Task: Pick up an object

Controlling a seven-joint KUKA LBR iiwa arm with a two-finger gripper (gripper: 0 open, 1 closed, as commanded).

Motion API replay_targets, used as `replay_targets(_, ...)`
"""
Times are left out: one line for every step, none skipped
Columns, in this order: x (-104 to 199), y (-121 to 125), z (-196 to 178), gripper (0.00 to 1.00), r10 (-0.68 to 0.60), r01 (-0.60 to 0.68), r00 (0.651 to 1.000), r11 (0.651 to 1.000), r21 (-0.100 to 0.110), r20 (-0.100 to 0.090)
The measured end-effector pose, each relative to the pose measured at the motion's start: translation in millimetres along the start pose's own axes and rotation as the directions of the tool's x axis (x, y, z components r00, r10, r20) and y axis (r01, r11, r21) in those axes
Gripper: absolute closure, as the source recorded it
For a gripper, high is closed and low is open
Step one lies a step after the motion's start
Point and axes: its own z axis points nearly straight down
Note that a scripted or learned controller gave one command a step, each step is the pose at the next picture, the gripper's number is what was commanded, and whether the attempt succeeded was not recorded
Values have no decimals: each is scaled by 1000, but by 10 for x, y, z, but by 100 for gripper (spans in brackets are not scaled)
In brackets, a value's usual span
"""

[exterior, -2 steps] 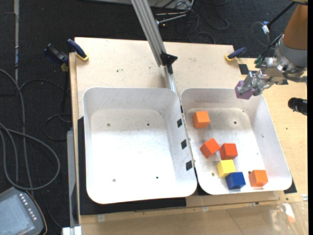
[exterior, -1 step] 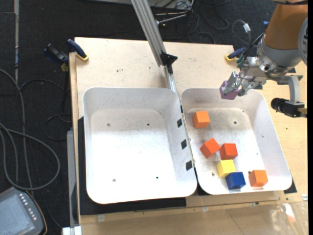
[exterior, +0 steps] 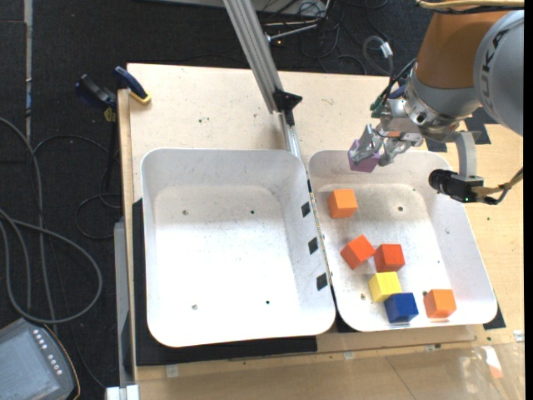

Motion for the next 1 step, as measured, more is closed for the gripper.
replay_targets(578,26,-50,100,-1,1,1000,1000,-2,-1)
